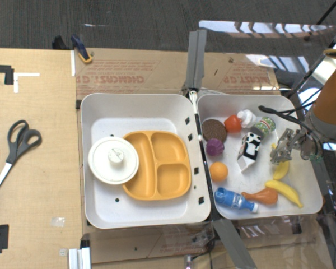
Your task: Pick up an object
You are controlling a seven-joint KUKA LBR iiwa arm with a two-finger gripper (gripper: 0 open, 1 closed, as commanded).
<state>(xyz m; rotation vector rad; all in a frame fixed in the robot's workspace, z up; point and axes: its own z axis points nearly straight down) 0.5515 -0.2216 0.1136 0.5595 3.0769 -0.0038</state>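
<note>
Right bin [311,206]: end effector [281,150] low near the right wall, just above a banana [287,190]; finger state cannot be told. Other items cluster left and front: brown disc [214,129], purple ball [215,147], orange [218,171], blue bottle [234,200]. Left bin [89,206]: yellow tray [157,165], white lid [113,159]; bare floor along the edges.

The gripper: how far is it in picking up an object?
Done: the gripper is over the right bin, just above the banana. In hand: no object visible between its fingers. Left: closing on an object and lifting it; the toys all lie in the bin.
</note>
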